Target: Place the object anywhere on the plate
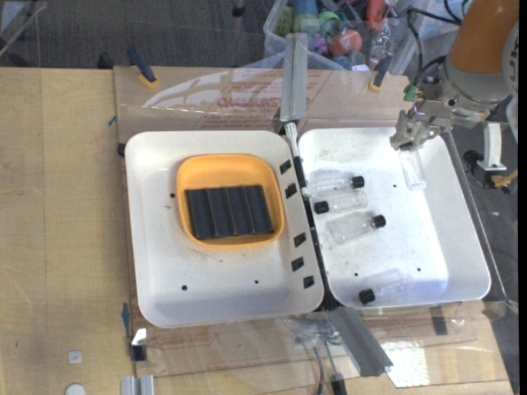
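The gripper [409,138] hangs over the far right corner of the right bin [461,253]; whether its tips grip anything cannot be made out. Just below it lies a clear vial [412,171], with three black-capped ones [338,184] [356,225] [387,287] scattered nearer the divider. Light, stiff and likely slick, such tubes look best pinched across the middle. The orange plate [188,175], carrying a black ridged block [229,211], waits in the left bin [156,278].
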Controlling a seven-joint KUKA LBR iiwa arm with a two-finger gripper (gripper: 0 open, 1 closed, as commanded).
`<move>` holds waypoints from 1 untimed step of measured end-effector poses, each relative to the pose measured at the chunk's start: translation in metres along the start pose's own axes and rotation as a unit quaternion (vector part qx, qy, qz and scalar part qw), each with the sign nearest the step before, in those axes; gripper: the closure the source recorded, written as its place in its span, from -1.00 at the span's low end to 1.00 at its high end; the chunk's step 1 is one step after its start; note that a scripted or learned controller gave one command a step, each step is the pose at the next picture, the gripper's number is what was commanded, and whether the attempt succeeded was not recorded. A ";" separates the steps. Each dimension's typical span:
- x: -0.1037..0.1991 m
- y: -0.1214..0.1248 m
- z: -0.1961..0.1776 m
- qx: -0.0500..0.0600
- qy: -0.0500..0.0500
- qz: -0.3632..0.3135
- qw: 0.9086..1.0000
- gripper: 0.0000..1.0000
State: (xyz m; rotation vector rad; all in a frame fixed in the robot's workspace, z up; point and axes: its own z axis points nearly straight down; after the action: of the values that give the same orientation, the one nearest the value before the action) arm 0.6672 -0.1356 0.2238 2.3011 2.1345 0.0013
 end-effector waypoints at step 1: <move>0.029 -0.002 -0.006 0.002 0.001 -0.064 0.998 1.00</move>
State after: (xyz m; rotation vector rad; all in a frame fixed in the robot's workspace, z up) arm 0.6669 -0.1062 0.2298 2.1615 2.2806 -0.0001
